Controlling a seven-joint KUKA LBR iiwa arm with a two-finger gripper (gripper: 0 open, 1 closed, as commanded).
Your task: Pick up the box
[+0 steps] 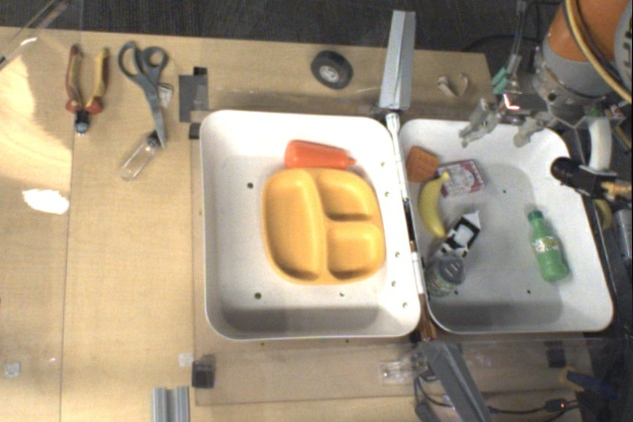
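Camera view: the approach step of the pick is judged to be in hand; the gripper (504, 122) is seen above the far rim of the right bin (584, 311), its two fingers spread wide and nothing held between them. The box (465, 177), a small carton with a purple and white face, is found lying flat on the bin floor near the far left corner, just short of the gripper; it lies beside the banana (431, 206) and close to a brown block (423, 160). The next move is judged to call for a short travel toward the box, a descent, and a closing of the fingers across its narrow sides, with the banana avoided. A green bottle (546, 247) is seen well apart on the bin's right side; a yellow divided tray (321, 224) is held in the left bin (232, 301). The bench (99, 262) is of pale wood, with scissors (148, 79) and pliers (84, 84) laid at its far left; dark carpet is seen beyond.
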